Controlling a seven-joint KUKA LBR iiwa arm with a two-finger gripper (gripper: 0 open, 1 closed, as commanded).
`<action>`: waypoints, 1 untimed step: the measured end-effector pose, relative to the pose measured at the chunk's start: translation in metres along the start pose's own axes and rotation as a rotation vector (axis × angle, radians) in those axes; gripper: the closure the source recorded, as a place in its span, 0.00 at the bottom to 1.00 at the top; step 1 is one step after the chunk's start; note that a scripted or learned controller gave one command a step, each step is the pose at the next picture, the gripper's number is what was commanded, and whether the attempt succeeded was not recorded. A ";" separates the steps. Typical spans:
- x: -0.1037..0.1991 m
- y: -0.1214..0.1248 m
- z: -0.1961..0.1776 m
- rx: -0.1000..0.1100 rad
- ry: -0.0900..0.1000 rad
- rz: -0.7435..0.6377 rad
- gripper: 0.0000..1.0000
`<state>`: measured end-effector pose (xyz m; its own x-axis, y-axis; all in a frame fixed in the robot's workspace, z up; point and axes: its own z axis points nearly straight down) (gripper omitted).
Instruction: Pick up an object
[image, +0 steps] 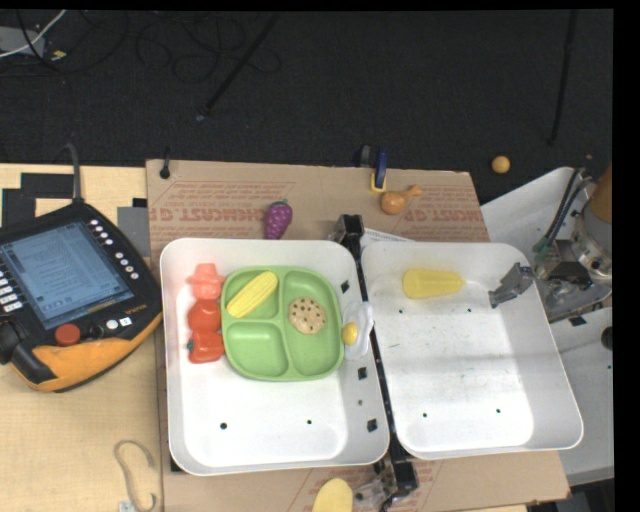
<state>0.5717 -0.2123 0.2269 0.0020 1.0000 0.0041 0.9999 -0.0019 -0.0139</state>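
At the near edge of the bench a yellow lemon-shaped toy (333, 494) lies on the cardboard (250, 195) just below the gap between the two bins, and off to the left a metal hook (135, 470) rests on the wooden tabletop. Moving up, the left bin (265, 435) holds a green divided plate (282, 323) with a corn cob (250, 293) in its upper-left compartment and a chocolate-chip cookie (307, 316) in its right one; an orange-red toy hydrant (205, 315) lies against the plate's left side, and a small yellow piece (350, 334) sits at the plate's right edge, near the bin wall. Left of that bin rests the teach pendant (70, 295), its screen lit. The right bin (480, 400) carries one thing — a flat yellow object (432, 283) near its far-left corner, lying apart from everything else. The gripper (512, 284) hangs over the bin's upper right, its dark tip just beside the yellow object but not touching it; whether the fingers stand apart or together I cannot tell. Further back on the cardboard are a purple grape bunch (278, 218), a blue-and-yellow clamp (379, 170) and an orange pear-shaped toy (397, 199) — and a small orange ball (500, 164) sits on the dark floor beyond.
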 end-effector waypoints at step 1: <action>0.000 0.002 -0.007 -0.012 -0.003 -0.002 0.00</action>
<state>0.5742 -0.2128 0.2342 0.0003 1.0000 0.0011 1.0000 -0.0003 -0.0018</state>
